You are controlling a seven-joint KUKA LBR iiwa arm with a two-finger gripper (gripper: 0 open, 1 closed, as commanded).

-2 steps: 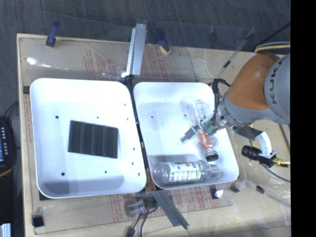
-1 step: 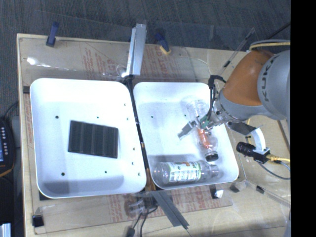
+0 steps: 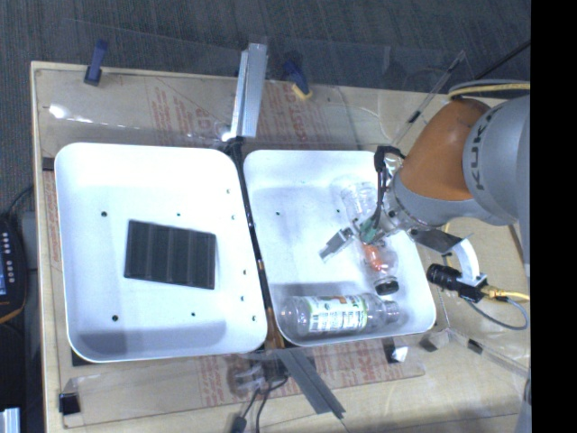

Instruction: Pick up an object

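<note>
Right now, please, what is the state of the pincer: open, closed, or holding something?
Pincer: cannot be told. It is low in the right bin, beside the small clear bottle.

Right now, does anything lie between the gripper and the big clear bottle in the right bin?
Yes, partly. The gripper is over the right bin; a small orange-tinted bottle lies just beside it, above the big clear bottle along the near wall.

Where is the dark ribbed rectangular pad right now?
The dark ribbed pad lies flat in the left bin, slightly left of its centre, apart from the bottles in the right bin.
</note>
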